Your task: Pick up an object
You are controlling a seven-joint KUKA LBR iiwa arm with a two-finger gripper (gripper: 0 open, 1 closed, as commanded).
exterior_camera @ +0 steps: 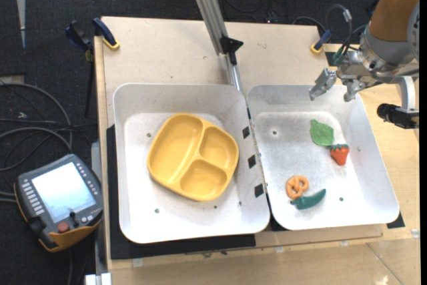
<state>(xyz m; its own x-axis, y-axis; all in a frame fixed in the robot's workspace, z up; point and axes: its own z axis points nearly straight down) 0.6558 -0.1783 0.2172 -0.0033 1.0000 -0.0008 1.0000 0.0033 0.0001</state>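
- The gripper [337,85] hangs above the far edge of the right bin [373,163], fingers spread apart with nothing between them.
- The candidates lie in that bin: a leaf [321,133] touching a strawberry [339,154] near the right side, and a pretzel [297,185] against a green pepper [309,199] toward the front.
- The left bin [133,143] holds a yellow tray [193,156].
- Risk: each item touches a neighbour, so a descent may nudge both, or close on two at once.
- The leaf looks flat; fingers could likely slide over it.
- The pepper lies close to the pretzel, so a slightly offset grasp may push it away.
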